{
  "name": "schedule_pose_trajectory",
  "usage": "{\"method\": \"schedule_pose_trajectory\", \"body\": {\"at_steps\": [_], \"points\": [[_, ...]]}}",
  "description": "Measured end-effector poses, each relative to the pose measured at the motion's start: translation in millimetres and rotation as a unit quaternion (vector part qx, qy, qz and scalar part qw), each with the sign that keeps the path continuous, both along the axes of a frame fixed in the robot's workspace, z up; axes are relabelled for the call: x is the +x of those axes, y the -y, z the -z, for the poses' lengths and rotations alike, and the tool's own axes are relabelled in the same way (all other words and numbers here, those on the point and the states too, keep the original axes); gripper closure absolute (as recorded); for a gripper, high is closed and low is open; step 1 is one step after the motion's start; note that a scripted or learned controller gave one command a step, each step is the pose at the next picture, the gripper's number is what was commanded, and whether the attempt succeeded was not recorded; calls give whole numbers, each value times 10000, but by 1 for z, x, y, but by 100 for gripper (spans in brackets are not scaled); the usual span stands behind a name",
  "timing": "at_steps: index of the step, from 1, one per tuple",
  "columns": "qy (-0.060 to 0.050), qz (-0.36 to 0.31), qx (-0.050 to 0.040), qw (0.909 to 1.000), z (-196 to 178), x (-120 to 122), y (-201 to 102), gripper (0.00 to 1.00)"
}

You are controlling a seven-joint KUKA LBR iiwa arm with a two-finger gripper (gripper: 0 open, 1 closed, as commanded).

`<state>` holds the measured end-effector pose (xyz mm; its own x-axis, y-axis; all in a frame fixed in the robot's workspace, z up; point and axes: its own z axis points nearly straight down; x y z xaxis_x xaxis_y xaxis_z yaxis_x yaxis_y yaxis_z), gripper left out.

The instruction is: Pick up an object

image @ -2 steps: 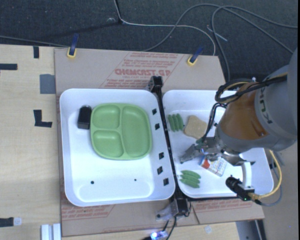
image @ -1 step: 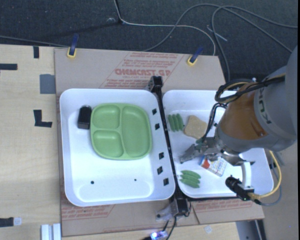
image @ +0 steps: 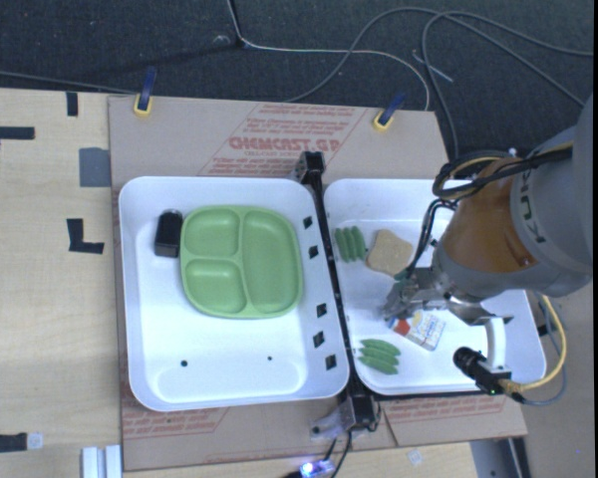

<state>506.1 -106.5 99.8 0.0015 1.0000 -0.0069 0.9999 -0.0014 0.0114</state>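
My gripper hangs low in the right bin, under the grey arm with its orange band. Its tips sit right at a small white and red packet lying on the bin floor. A tan sponge-like block lies just above the gripper. A dark green ridged piece rests near the bin's left wall, and a green pea pod lies near the front left. The arm hides much of the bin's right half.
The left bin holds a light green divided plate and a small black block at its left. A black divider with clips runs between the bins. Cables trail over the dark floor behind the bench.
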Motion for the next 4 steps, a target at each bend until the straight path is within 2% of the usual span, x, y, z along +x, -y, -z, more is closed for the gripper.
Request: {"method": "schedule_pose_trajectory", "body": {"at_steps": [2,3,4], "points": [[-35,-15,29,10000,-113,2,4,100],[-61,-41,42,10000,-119,13,-48,100],[-56,-42,41,10000,-124,42,-95,100]]}}
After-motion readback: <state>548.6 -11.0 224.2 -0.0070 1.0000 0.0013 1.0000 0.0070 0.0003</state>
